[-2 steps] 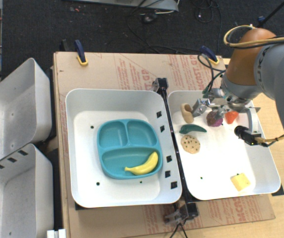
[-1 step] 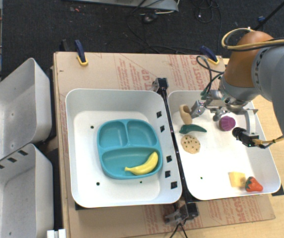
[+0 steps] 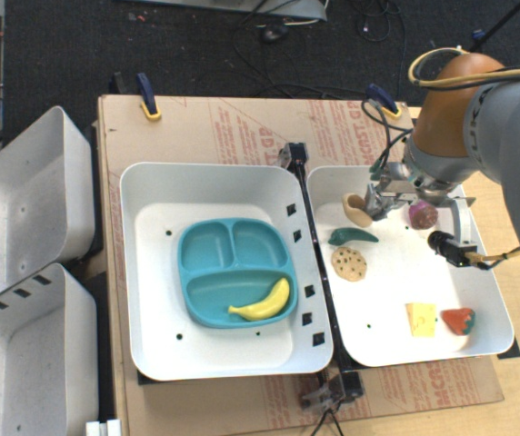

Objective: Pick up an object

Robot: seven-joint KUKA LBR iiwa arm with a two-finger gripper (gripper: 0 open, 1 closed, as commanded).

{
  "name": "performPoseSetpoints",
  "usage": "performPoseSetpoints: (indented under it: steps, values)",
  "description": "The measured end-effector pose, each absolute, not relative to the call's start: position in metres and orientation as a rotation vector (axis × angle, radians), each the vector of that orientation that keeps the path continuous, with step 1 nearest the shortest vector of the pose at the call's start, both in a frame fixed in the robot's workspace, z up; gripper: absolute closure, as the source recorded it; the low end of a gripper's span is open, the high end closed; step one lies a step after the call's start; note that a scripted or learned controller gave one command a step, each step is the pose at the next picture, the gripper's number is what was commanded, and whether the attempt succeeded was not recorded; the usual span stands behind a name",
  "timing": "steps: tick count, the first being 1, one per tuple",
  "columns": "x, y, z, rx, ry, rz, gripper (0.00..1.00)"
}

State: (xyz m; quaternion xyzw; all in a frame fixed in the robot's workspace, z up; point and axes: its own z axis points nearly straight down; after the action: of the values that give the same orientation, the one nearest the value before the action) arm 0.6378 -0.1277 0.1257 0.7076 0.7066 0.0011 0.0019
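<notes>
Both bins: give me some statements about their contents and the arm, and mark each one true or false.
1. The banana lies in the blue divided plate. True.
2. The plate sits in the right bin. False: it sits in the left bin.
3. The cookie lies in the right bin. True.
4. The gripper hangs over the left bin. False: it hangs over the right bin's far end.
5. The yellow square lies beside a red piece. True.

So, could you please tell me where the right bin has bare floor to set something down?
Bare floor lies between the round speckled cookie and the yellow square block, and along the front wall of the right white bin. The back is crowded: tool, tan piece, purple ball, green pepper.
</notes>
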Motion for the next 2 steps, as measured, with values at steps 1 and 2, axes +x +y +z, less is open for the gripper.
performPoseSetpoints:
  steps: [1,2]
  values:
    - [0.637,-0.13,0.189,2.217,2.217,0.006,1.0]
    - [0.64,-0.138,0.25,2.214,2.218,0.006,1.0]
